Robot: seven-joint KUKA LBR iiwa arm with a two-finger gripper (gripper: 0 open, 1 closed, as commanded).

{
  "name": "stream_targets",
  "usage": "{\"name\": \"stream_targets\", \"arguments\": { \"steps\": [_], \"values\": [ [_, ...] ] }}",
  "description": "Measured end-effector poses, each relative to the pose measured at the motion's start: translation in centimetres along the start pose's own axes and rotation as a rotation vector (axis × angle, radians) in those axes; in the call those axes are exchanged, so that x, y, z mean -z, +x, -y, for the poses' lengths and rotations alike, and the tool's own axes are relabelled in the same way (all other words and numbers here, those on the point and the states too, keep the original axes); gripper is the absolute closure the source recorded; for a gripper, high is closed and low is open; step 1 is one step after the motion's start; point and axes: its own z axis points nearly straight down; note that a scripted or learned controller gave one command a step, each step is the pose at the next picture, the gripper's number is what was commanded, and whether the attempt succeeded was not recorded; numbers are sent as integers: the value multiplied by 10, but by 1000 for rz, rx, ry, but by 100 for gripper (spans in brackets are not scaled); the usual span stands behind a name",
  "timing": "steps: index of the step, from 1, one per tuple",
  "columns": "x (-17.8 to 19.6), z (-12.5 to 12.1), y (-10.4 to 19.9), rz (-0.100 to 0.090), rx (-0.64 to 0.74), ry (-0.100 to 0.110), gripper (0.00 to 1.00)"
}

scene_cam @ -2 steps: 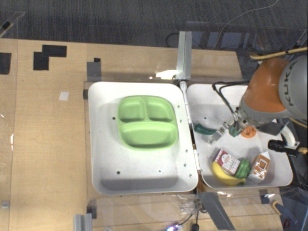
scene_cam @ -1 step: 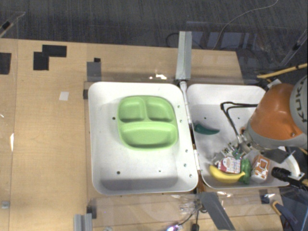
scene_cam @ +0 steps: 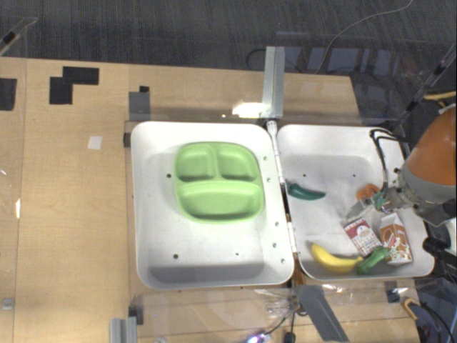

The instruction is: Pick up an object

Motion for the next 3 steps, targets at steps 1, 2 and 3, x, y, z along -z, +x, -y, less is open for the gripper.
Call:
{"name": "stream_targets", "arguments": {
  "steps": [1, 2, 3],
  "values": [
    [28, 14, 97, -9, 100, 12, 0],
    [63, -93, 51, -7, 146, 10, 0],
    [13, -51, -8, -8, 151, 12, 0]
  ]
}}
